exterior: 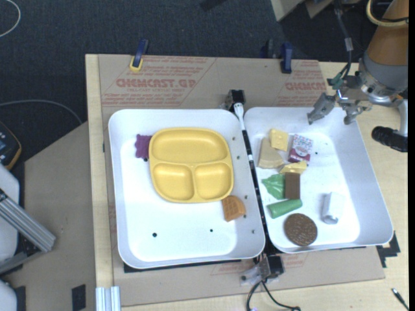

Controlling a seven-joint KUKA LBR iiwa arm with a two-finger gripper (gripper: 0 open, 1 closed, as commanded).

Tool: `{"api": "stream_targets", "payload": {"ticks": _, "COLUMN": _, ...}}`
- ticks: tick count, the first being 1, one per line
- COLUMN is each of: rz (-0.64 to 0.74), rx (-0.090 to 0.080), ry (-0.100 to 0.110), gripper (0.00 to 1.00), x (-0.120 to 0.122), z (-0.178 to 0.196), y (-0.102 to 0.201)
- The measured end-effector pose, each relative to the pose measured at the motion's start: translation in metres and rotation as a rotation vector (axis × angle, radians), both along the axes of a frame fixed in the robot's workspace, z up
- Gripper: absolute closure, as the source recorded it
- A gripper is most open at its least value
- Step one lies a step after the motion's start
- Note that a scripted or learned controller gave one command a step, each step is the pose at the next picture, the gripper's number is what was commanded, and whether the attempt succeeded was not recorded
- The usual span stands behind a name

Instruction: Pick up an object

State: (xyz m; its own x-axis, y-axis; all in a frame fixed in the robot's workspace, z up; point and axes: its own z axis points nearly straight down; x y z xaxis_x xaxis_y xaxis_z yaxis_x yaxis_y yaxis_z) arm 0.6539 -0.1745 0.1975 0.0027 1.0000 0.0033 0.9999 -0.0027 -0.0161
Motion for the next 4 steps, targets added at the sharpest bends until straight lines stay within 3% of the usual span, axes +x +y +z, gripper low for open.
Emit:
{"api": "stream_targets", "payload": {"ticks": 1, "rz": 0.003, "rx": -0.003, "ry": -0.016, "gripper": 0.00, "x": 0.003, "z": 0.010, "y": 0.000}}
{"api": "stream_targets", "payload": {"ticks": 3, "rz": 0.004, "rx": -0.002, "ry": -0.009, "gripper": 0.00, "x": 0.006, "z": -0.107, "y": -0.005}}
{"api": "stream_targets", "payload": {"ticks": 4, "rz": 0.005, "rx": -0.003, "ry": -0.013, "gripper": 0.00, "x": 0.006, "z": -0.113, "y": -0.004}}
